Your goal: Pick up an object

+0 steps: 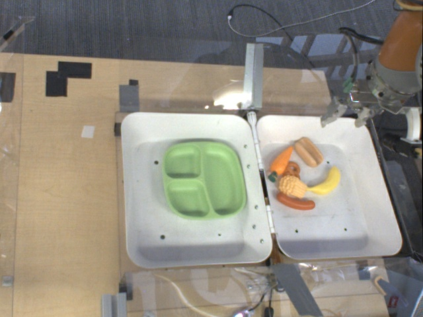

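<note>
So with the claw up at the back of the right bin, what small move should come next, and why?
Probably a short move forward and left, toward the toy food. The claw sits over the right bin's far rim, holding nothing, while the hot dog bun, carrot and banana lie clustered nearer the bin's middle.

Two white bins (132, 243); one green tray (201, 179); six toy foods (301, 175).

Arm (404, 41) cut off by the right and top edges above its orange band. Small brown item (292, 170) half hidden behind the corn cob (293, 187) and carrot (281, 160), too small to identify. Cable (297, 22) leaving frame at the top.
</note>
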